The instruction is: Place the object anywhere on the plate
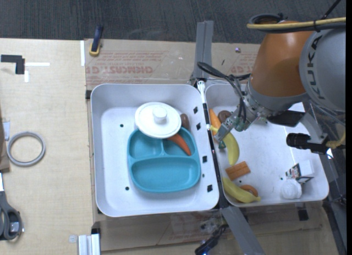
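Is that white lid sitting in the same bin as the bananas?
No, the white lid rests on the blue plate in the left bin; the bananas lie in the right bin.

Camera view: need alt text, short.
A grey and orange arm reaches from the right, its end effector low over a banana in the right bin. The left bin holds a blue divided plate with a white lid and a carrot on it.
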Action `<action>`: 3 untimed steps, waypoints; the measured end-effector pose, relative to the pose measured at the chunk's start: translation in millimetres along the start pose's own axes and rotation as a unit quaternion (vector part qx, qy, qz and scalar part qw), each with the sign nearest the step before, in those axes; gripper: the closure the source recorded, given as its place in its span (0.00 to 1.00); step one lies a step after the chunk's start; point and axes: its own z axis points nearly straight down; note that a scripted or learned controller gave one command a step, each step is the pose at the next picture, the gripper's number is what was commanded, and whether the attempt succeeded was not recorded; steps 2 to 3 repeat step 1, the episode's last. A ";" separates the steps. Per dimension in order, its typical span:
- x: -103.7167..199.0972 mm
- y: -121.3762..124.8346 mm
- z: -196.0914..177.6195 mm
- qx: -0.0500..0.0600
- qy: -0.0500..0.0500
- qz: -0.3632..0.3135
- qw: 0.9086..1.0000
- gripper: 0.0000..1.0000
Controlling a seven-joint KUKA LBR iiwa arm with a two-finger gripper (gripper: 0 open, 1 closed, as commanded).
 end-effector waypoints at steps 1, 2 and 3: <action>-0.1 0.0 -0.1 0.000 0.000 0.000 1.000 0.00; -0.1 0.0 -0.1 0.000 0.000 0.000 1.000 0.00; -0.1 0.0 -0.1 0.000 0.000 0.000 1.000 0.00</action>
